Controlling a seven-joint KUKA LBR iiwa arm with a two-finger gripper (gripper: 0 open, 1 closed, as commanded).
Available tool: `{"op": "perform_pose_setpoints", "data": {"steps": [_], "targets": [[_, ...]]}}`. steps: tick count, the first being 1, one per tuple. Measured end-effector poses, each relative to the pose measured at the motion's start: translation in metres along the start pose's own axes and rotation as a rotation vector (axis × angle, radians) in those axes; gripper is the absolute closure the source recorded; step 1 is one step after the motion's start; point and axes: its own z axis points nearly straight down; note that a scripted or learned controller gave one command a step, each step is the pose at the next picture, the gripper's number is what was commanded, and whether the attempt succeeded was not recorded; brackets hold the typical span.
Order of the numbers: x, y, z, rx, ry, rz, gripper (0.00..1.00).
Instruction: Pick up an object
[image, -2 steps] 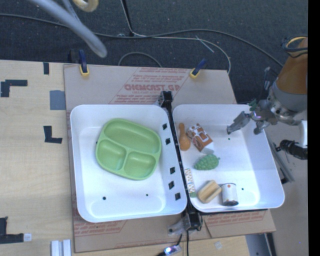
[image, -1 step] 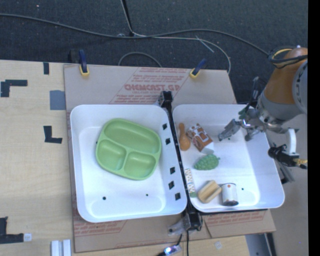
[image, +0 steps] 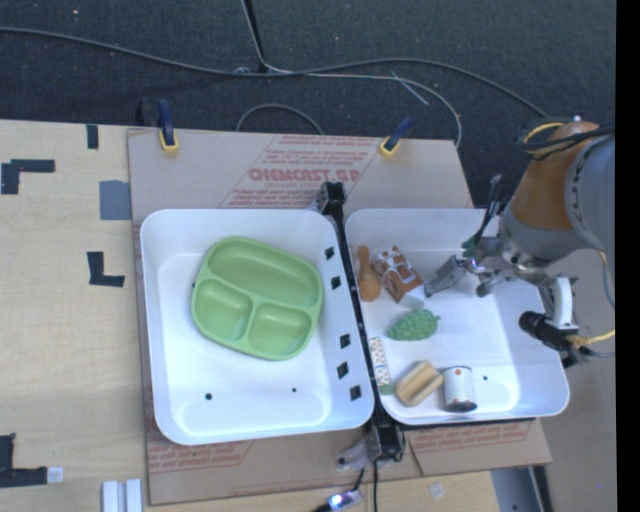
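The claw (image: 445, 280), jaw state impossible to tell, hangs over the right bin (image: 530, 400); just below-left of it lies the green grape cluster (image: 413, 324), probably light, bumpy, best pinched across its middle.

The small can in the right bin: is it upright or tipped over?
Tipped over: the can lies on its side beside the bread roll.

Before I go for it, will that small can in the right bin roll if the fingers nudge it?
Probably. The can looks to lie on its side on the smooth bin floor. The bread close beside it may block it that way. It looks small, so likely light.
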Motion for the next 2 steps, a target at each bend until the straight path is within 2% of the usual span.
{"op": "perform_pose_setpoints", "data": {"steps": [1,2], "targets": [[-0.001,0.001,0.028,-0.009,-0.004,0.000,0.00],[-0.001,0.002,0.017,-0.010,-0.004,-0.001,1.00]]}}
